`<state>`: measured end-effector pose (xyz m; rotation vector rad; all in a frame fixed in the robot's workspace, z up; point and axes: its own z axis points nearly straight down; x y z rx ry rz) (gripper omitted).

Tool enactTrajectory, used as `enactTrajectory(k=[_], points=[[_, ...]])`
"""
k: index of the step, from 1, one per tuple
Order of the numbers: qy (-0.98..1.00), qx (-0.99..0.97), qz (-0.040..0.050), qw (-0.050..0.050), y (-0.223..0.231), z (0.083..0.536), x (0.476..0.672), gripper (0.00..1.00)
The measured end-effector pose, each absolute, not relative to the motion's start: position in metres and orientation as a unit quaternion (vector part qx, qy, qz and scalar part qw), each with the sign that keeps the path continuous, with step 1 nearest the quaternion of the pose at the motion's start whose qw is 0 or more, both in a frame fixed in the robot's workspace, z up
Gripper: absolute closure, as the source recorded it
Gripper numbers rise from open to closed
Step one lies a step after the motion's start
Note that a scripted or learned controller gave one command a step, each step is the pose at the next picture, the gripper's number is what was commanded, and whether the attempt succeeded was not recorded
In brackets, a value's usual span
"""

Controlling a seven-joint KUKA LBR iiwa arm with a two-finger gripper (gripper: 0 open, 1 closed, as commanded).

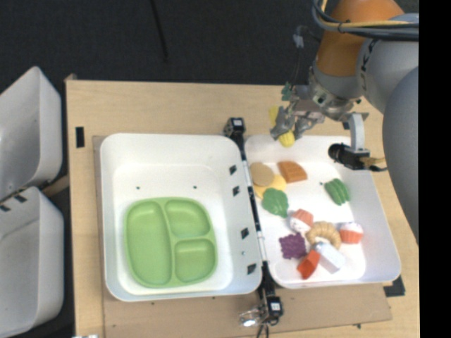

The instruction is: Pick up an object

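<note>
My gripper [289, 134] hangs over the far left corner of the right bin [377, 210], above the bin floor. A small yellow toy piece [287, 140] shows between its fingertips, lifted off the floor, and the fingers are shut on it. Below it in the bin lie several toy foods: a tan round piece [261, 173], an orange wedge [292, 171], a green leafy piece [275, 203], a green pepper [337, 191], purple grapes [292, 246], a tan pretzel [324, 232] and red-and-white pieces [315, 262].
The left bin [113, 167] holds a green divided plate [170, 241] in its near half. Black clips [235, 127] sit along the ridge between the bins. White chairs [25, 132] stand left of the bench.
</note>
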<state>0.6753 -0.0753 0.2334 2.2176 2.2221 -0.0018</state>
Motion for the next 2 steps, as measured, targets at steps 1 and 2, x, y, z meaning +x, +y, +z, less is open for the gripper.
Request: enactTrajectory(k=[1, 2], points=[[0.708, 0.706, 0.0001, 0.001, -0.073, 0.251, 0.665, 1.00], [0.709, 0.705, -0.0010, 0.001, -0.070, 0.232, 0.670, 1.00]])
